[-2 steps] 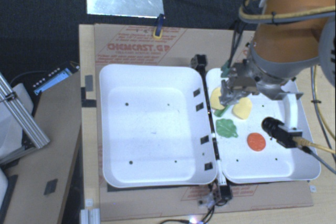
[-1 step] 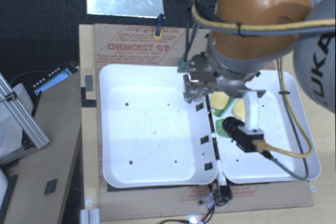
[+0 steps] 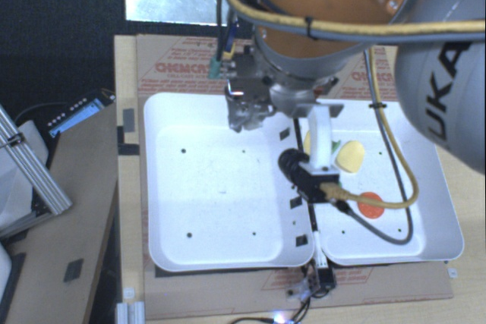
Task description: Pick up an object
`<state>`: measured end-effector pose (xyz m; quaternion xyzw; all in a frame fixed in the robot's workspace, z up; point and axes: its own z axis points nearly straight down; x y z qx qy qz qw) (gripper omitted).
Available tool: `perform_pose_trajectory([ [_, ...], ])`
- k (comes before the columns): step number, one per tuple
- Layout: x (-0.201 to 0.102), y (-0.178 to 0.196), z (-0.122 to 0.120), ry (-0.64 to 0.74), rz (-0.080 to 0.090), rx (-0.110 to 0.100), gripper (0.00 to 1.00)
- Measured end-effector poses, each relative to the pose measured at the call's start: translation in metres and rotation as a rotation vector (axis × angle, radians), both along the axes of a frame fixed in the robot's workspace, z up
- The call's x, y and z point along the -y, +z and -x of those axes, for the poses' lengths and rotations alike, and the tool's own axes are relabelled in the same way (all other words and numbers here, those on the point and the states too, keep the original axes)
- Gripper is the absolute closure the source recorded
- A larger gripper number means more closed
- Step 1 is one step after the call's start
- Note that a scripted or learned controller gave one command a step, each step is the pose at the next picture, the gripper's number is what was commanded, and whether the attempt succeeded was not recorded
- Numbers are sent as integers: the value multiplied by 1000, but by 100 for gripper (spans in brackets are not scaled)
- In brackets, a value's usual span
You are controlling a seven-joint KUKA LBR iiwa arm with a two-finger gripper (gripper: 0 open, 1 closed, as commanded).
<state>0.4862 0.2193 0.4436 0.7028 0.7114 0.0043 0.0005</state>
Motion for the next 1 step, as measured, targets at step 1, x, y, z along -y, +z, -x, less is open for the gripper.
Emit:
perform_pose_trajectory([
  [1,-16,35,0,-6,2,-2,100],
])
